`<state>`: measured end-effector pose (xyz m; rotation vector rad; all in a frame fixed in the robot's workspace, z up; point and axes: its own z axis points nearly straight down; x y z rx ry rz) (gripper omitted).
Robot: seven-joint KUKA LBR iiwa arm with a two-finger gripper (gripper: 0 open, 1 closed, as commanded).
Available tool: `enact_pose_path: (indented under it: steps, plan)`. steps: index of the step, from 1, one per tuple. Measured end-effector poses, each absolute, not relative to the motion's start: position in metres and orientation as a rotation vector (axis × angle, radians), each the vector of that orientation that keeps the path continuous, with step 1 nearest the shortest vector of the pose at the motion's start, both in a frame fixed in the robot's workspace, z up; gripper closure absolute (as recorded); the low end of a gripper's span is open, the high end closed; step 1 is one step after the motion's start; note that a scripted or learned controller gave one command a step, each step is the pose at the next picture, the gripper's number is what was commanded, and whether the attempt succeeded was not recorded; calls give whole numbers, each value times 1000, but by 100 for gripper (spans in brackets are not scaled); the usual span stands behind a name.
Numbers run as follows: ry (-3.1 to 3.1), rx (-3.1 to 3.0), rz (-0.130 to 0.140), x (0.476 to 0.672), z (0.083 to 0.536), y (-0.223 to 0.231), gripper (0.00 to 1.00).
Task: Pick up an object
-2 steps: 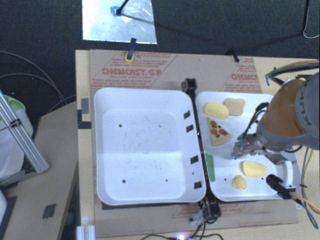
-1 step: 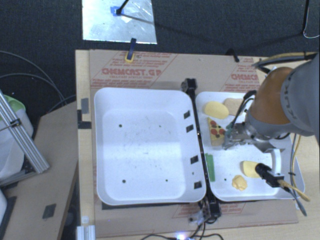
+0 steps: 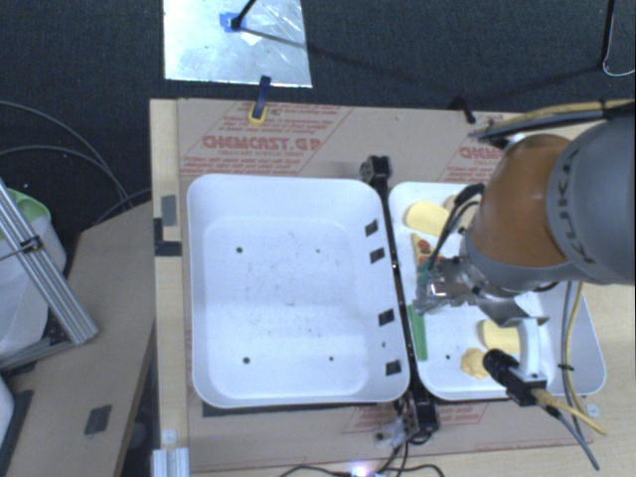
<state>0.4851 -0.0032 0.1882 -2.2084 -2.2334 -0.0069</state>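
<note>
The arm [image 3: 542,217] looms closest to the lens, its orange band and grey wrist bulking over the right bin [image 3: 586,366] and blocking most of what sits inside. It reaches in from the right and hangs low over that bin because that is where the goods are. The claw [image 3: 434,291] sits at the bin's left side, down by the divider, and from this angle I cannot tell how it is set or whether it has anything. Just beside it a green strip [image 3: 419,331] lies along the bin's left wall. A yellow block [image 3: 425,215] rests near the top of the bin, well clear of the claw, and more yellow pieces [image 3: 497,338] sit toward the lower edge, partly under the wrist. Something reddish peeks out by the claw, too small to name. The left bin [image 3: 288,286] sits just alongside on the cardboard-topped surface [image 3: 288,137]. My read: it is lining up on the clutter at the bin's left side, pickup not yet confirmed.
</note>
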Motion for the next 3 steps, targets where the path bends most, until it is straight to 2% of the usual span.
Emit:
enact_pose_path:
  steps: [1, 2, 3]
  plan:
    - [-2235, -2207, -6, 487, 202, 74, 100]
    - [-2225, -2226, -8, 494, 264, 36, 100]
    - [-2226, -2227, -12, 488, 338, 4, 100]
